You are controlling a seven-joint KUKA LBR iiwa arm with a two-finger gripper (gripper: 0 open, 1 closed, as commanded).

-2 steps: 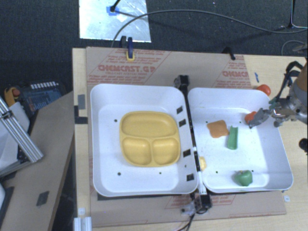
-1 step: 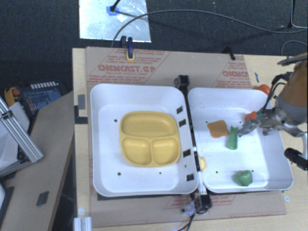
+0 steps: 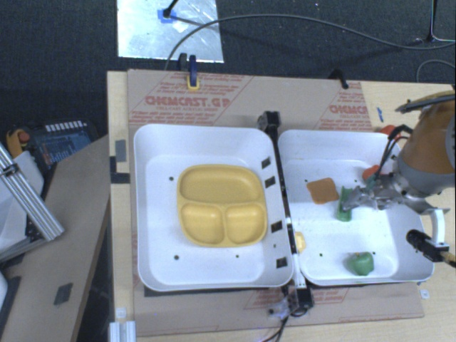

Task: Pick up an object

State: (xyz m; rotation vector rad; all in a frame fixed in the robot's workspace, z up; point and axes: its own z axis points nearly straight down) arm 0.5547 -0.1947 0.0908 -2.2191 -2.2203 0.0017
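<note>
Now my hand (image 3: 347, 204) sits low in the right bin (image 3: 313, 148), reaching in from the right side of the view, with my grey arm (image 3: 420, 177) and its orange band behind it. At my fingertips there is a small green piece (image 3: 344, 213), touching or just under the tip of the hand; I cannot tell whether it is between my fingers or only beside them, and I cannot tell whether they are apart or together, since the metal parts blur into one pale shape.

Just to the left of my hand, near it but apart, lies a flat brown square (image 3: 322, 190), tilted a little on the white floor of the bin. Toward the near edge of the same bin, well apart from my hand, lies a rounded green lump (image 3: 361, 263). A small orange thing (image 3: 370, 172) shows beside my wrist, toward the far side of the bin, partly hidden by the arm. At the divider between the two bins, near its front end, a bit of yellow (image 3: 300, 242) peeks out.

The left bin (image 3: 153, 191) holds a yellow tray (image 3: 217, 204) with three compartments, lying flat near the middle. Both bins rest on a brown sheet (image 3: 214, 98) that covers the bench (image 3: 117, 120).
</note>
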